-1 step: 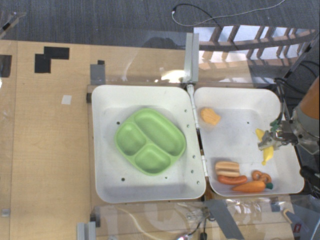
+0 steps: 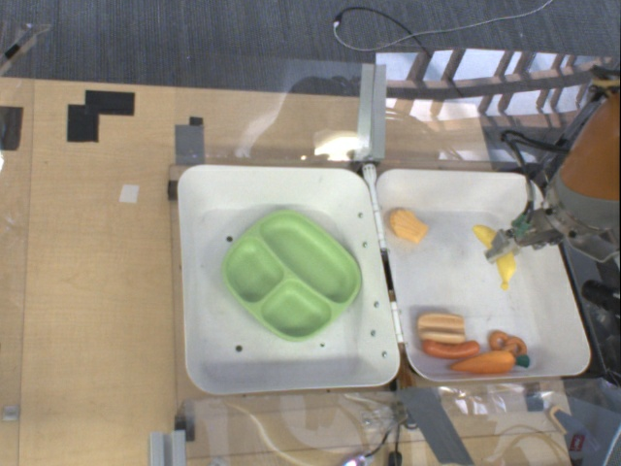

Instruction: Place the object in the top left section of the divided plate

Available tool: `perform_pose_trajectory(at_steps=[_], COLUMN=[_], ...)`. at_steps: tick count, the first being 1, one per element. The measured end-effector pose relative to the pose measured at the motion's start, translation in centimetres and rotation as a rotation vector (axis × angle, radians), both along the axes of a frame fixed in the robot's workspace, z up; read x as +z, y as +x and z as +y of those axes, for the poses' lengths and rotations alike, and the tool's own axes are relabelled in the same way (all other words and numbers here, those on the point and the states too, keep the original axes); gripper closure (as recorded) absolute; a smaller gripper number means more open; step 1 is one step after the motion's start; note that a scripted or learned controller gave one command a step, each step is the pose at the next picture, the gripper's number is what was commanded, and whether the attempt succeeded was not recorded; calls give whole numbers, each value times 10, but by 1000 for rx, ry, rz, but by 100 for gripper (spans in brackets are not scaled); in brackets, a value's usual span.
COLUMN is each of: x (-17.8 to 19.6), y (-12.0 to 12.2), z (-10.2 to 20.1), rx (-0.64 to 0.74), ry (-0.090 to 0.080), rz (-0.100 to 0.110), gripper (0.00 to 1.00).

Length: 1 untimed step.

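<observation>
I have my gripper (image 2: 504,246) low over the yellow banana (image 2: 495,250) in the right bin (image 2: 572,357) to grab it, I cannot tell how its fingers stand, and the green plate (image 2: 291,275) waits in the left bin (image 2: 209,357).

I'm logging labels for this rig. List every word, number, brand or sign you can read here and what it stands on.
None can be read.
Black shapes on the bench: plain blocks, no letters.
Green plate, both bins, toy foods: no print visible.
Small red patch at the lower right corner: too small to read.
</observation>
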<state>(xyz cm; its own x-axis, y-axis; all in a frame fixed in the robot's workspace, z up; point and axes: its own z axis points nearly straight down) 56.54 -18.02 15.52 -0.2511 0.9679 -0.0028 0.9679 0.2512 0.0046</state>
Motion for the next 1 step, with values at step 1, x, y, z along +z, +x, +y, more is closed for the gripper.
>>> perform_pose_trajectory(at_steps=[1], x=[34], y=[40], z=[-25], rx=[325], ry=[-4], rz=[-4], gripper=[100])
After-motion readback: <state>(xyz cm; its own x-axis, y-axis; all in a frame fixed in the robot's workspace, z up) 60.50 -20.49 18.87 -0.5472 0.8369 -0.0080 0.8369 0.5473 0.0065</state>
